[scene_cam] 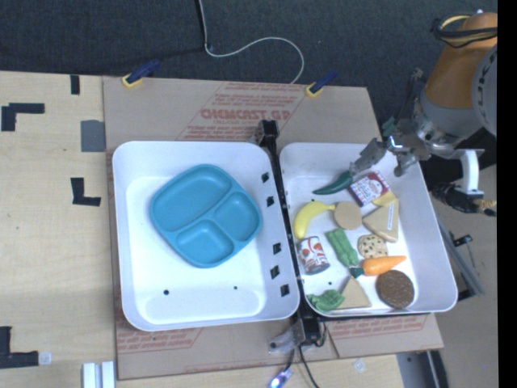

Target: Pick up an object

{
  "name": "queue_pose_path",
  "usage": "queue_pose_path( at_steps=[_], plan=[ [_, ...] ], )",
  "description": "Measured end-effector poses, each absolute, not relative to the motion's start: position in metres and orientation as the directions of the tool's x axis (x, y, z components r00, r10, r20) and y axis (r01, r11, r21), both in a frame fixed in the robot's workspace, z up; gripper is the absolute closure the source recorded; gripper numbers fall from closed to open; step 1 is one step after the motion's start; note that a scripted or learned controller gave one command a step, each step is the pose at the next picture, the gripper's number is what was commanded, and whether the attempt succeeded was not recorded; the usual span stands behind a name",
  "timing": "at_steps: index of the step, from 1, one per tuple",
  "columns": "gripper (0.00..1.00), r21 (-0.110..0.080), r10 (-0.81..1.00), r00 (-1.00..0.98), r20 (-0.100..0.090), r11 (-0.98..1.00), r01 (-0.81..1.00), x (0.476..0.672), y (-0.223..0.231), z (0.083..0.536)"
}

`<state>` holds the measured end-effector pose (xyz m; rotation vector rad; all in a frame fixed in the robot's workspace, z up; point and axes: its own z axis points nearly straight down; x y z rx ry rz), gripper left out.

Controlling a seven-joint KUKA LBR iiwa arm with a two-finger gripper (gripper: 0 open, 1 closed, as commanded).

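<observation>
The right bin [432,241] holds several toy foods: a dark green chili [331,187], a red-and-white packet [367,190], a yellow banana [311,215], a cheese wedge [387,217], a carrot [384,263], a brown round patty [396,288] and a small red can [313,254]. My gripper [384,162] hangs over the bin's far right corner, just above the packet and the chili's tip. Its fingers stand apart, open, with nothing between them.
The left bin [133,257] carries a blue divided plate [206,214]. A green pickle [343,247], a chip cookie [371,246], a tan disc [347,215], a lettuce leaf [325,301] and a sandwich triangle [356,293] crowd the right bin's near half.
</observation>
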<state>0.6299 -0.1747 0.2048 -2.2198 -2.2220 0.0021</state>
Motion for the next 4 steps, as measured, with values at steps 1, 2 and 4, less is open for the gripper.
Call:
queue_pose_path(
  at_steps=[1, 2, 4],
  plan=[
    [0.0, 0.005, 1.0, -0.008, 0.002, 0.008, 1.0, 0.571, -0.099, 0.292],
    [0.0, 0.009, 1.0, -0.006, 0.001, 0.006, 1.0, 0.527, -0.066, 0.385],
    [1.0, -0.003, 1.0, -0.003, 0.0, 0.003, 1.0, 0.484, -0.006, 0.359]
  ],
)
